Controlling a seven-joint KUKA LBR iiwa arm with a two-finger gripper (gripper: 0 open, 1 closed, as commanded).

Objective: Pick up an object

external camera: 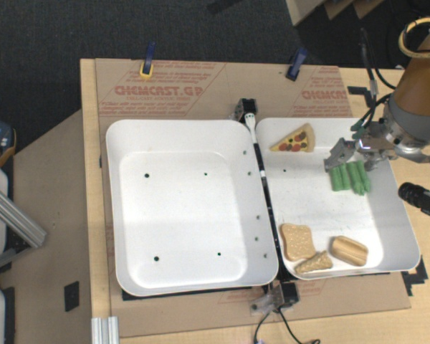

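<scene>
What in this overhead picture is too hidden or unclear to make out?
- End effector, camera view: the arm's own wrist covers it, so its grip is unclear.
- Green object: its upper end sits under the end effector; contact uncertain.
- Arm: cut off by the right edge.
- Small tan piece: too small to identify.

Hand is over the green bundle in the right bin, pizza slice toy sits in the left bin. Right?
Not quite. The camera view shows the triangular pizza slice toy in the right white bin, near its far left corner, not the left bin. The hand is indeed over the green stalk bundle there.
</scene>
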